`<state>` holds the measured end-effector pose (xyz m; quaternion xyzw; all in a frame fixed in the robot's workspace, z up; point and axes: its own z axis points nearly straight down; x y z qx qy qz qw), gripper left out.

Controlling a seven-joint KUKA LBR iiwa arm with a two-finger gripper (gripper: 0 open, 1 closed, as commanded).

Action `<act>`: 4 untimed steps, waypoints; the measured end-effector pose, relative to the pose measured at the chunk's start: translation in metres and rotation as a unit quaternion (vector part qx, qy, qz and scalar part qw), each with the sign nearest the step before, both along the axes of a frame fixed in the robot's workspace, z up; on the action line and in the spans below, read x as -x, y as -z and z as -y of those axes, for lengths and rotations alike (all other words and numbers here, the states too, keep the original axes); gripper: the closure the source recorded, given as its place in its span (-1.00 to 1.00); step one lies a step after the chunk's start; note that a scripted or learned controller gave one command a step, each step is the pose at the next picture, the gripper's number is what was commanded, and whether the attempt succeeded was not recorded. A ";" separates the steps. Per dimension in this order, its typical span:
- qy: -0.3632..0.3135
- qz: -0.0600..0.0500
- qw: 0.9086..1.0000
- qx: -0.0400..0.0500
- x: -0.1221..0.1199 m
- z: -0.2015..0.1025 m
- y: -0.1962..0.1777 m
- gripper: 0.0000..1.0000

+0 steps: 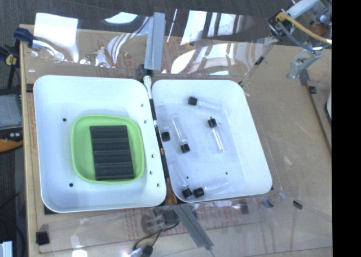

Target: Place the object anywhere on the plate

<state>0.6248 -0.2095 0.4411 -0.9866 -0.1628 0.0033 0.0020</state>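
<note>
Though the arm [307, 7] waits top right, its grip unreadable, clear vials [214, 134] lie in the right bin [256, 137]: light, slippery, likely brittle; pinch mid-tube for the green plate [79, 137].

Illumination is bright and even, coming from overhead. Strong window-like glare patches lie on the clear acrylic sheet [186, 41] along the upper centre and upper left of the frame, washing out detail there. The two shallow white plastic bins [51, 188] are near overexposed, with soft, faint shadows. Focus is adequate at centre; the small clear tubes with black caps [214, 133] show low contrast.
</note>
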 end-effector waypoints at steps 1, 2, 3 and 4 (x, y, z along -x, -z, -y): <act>0.057 0.002 0.998 0.002 -0.021 -0.001 0.000 -1.00; 0.057 0.002 0.998 0.003 -0.026 -0.001 -0.001 -1.00; 0.058 0.000 0.998 0.002 -0.024 -0.001 0.000 -1.00; 0.057 0.002 0.998 0.002 -0.025 -0.001 0.000 -1.00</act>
